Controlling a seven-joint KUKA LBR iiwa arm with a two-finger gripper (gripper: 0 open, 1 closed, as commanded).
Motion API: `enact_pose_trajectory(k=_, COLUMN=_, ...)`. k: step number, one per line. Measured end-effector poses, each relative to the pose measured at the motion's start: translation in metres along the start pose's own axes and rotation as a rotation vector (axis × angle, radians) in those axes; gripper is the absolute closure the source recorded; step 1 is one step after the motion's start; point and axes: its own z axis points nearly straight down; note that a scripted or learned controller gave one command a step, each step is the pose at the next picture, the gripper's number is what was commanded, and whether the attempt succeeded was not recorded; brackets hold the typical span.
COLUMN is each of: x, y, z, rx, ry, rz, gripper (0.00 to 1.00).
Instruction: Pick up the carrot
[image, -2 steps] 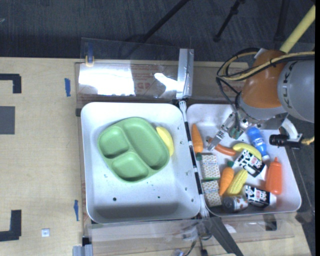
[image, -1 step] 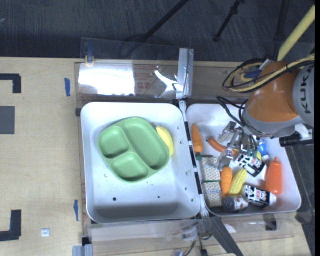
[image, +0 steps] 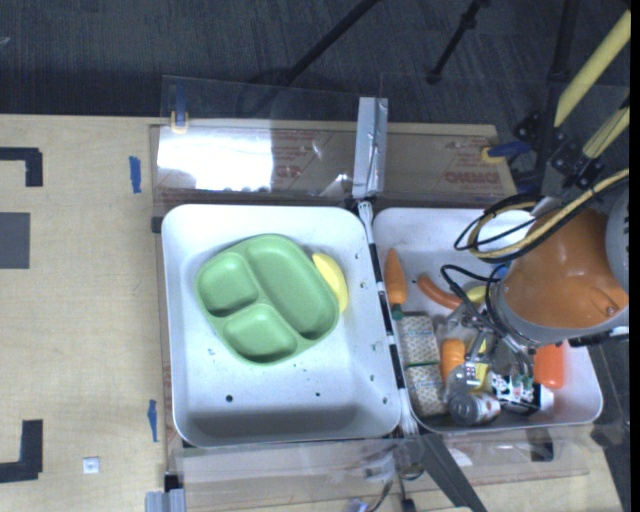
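An orange, tapered carrot (image: 395, 277) lies against the left wall of the right bin (image: 585, 408), pointing towards the back. My gripper (image: 466, 377) hangs low over the front middle of that bin, to the right of the carrot and nearer the front. A short orange piece (image: 453, 356) sits right at the gripper's head; whether it is gripped is unclear. The arm's orange band (image: 560, 278) hides the bin's right part.
An orange-red sausage shape (image: 438, 291) lies behind the gripper, and another orange object (image: 550, 366) sits at the right. A mesh-like packet (image: 421, 362) lies left of the gripper. The left bin (image: 200, 400) holds a green divided plate (image: 268, 297) and a yellow item (image: 333, 281).
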Motion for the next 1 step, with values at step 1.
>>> enact_pose_trajectory(k=1, x=0.0022, y=-0.0002, z=-0.0089, rx=-0.001, ry=0.012, rz=0.001, gripper=1.0)
